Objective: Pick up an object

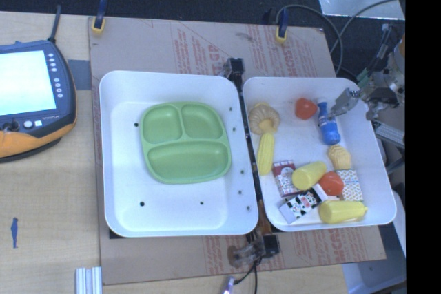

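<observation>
Toys fill the right bin (372, 148); the left bin (117, 169) carries a green divided plate (185, 142). My end effector (342, 104) sits at the right bin's far right, angled down toward a small blue bottle (328, 126). It is just above or touching the bottle's far end; I cannot tell which, and I cannot tell its state from this slant view.

I judge the blue bottle the likely target. It lies on its side between a red ball (305, 108) to its left and a yellow lumpy toy (339, 158) on its near side. It looks like light hard plastic, stiff, smooth, probably slippery, and it may roll when nudged. I would pinch across the short width at mid-body, not the tapered end.

Other options: a yellow corn cob (265, 152) by the left wall, long and rigid, easy across the middle; a yellow block (341, 211) at the near edge; a flat printed card (300, 204), thin and hard to lift off the floor.
</observation>
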You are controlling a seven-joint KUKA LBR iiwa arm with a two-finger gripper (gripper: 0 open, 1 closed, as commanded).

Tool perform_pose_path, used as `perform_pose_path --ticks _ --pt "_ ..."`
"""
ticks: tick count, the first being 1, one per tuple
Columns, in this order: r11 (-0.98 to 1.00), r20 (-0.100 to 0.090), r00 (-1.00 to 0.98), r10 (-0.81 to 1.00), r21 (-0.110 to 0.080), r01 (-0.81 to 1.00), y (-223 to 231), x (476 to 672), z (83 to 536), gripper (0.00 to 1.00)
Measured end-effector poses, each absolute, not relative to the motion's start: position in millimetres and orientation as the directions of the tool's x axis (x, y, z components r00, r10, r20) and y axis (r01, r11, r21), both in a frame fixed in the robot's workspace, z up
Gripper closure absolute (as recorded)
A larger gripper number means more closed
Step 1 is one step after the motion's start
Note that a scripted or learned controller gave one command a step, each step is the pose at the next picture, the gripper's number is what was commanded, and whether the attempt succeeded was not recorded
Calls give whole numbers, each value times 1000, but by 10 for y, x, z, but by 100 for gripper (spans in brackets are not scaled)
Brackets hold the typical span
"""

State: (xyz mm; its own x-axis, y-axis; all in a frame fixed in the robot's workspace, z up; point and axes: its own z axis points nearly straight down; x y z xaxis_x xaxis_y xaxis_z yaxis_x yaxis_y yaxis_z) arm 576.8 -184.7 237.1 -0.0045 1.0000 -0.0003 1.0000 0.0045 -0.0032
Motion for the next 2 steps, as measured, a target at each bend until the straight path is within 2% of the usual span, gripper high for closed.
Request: perform_pose_path --ticks 1,2 --pt "7 0 -7 1000 -7 1000 -2114 6311 1118 0" --pt "6 0 -6 1000 -5 1000 -1614 6542 919 0"
